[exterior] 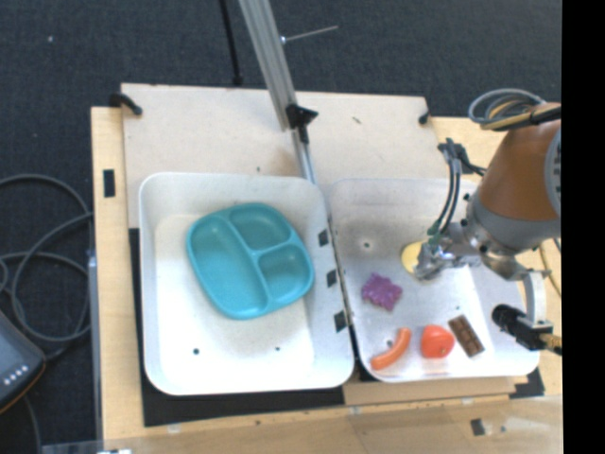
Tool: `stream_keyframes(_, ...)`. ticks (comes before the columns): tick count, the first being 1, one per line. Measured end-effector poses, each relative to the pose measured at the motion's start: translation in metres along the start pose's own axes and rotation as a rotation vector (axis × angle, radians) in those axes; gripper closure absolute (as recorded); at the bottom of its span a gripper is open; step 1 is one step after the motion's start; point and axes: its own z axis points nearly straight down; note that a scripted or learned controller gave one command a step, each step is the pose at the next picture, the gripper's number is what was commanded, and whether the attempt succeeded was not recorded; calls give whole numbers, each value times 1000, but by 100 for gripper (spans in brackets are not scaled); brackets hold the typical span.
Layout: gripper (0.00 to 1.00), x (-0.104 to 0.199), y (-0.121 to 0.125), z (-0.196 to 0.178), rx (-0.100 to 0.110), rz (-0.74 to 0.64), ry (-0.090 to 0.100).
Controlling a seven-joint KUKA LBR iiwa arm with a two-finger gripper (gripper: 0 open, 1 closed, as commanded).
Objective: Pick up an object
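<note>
End effector (427, 262) low in right bin (378, 201), touching yellow object (411, 255) on its left; finger state impossible to tell. Purple piece (382, 292) nearby, lower-left.

Smooth, faintly glossy teal plastic divided plate (250, 260) in a matt white plastic bin (151, 282); bare pale wooden bench board (208, 126); brushed grey metal pole (265, 41)
</note>
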Motion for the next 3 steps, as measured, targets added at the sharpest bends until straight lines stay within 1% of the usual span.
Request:
stream_keyframes(1, 100, -1, 2, -15, 5, 0, 1)
stream_keyframes(2, 100, 48, -9, -31, 6, -4, 4)
stream_keyframes(3, 100, 107, -16, -43, 6, -6, 5)
